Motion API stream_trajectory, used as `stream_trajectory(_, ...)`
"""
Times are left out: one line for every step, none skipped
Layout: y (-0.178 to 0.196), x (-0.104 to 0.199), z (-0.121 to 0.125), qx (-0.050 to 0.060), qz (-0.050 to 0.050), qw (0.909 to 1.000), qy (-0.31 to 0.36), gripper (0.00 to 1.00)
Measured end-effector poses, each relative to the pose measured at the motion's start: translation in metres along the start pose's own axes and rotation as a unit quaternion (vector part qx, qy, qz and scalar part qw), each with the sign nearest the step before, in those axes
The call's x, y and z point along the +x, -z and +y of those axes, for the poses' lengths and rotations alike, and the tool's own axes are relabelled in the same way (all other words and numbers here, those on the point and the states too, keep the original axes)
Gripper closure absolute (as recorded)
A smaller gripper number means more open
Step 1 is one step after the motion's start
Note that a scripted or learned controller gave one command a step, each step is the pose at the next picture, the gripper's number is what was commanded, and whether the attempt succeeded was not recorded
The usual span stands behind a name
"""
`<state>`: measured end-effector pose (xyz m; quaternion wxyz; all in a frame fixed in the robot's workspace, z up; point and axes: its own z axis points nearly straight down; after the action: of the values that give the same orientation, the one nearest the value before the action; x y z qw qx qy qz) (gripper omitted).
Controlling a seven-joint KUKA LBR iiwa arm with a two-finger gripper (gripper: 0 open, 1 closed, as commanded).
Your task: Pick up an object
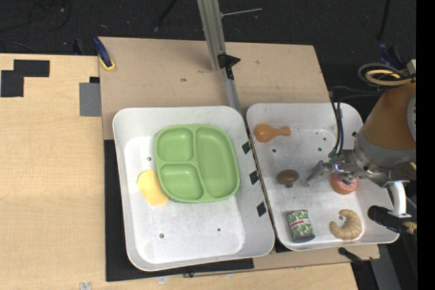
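My gripper [338, 172] hangs low over the right bin [309, 139], near its right side, reaching in from the right. Directly beneath it, partly hidden, lies a red and white round thing [344, 185]. A brown mushroom-shaped piece [287, 178] sits just left of the gripper. An orange pear-shaped toy [270, 133] lies at the bin's back left. At the front of the bin stand a green can [299, 225] and, to its right, a tan croissant [347, 224].
The left bin [136, 214] holds a green divided plate [197, 163] with a yellow object [151, 188] against its left edge. A metal post [212, 20] rises behind the bins. The arm's orange band [389, 122] overhangs the right bin's right wall.
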<state>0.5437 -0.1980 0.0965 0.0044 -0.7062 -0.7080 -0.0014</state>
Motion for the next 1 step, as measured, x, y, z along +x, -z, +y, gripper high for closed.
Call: stream_trajectory(0.0138,-0.0048,0.0004,-0.003,-0.005,1.0000,-0.002,1.00)
